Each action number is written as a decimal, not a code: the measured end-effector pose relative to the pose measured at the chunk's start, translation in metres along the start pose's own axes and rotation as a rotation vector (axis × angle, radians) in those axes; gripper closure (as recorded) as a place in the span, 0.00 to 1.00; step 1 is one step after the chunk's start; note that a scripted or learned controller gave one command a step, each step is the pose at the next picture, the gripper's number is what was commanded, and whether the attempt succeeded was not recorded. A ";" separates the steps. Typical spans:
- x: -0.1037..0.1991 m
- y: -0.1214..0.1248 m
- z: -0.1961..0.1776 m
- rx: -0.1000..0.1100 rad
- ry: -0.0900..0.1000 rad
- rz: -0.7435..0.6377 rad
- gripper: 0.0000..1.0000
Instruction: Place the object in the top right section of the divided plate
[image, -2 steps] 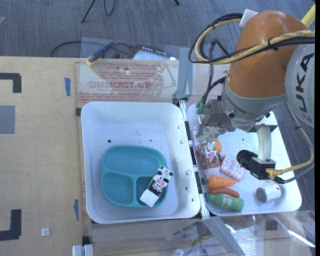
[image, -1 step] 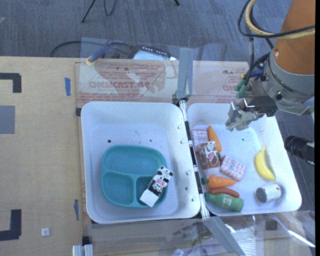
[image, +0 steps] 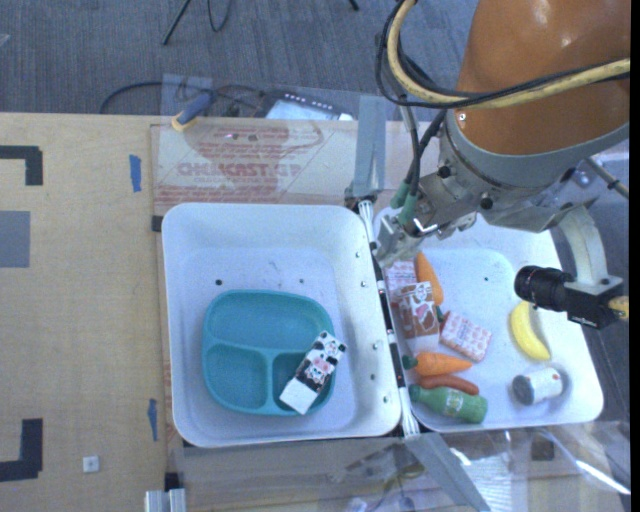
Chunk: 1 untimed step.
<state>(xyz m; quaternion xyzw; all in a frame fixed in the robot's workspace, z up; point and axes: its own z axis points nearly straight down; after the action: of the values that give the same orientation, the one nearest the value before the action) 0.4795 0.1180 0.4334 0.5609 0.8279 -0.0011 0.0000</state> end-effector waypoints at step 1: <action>0.054 0.026 0.000 -0.001 0.000 -0.089 1.00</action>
<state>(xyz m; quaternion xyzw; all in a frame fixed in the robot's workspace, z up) 0.4833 0.1779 0.4335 0.5233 0.8521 -0.0008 0.0001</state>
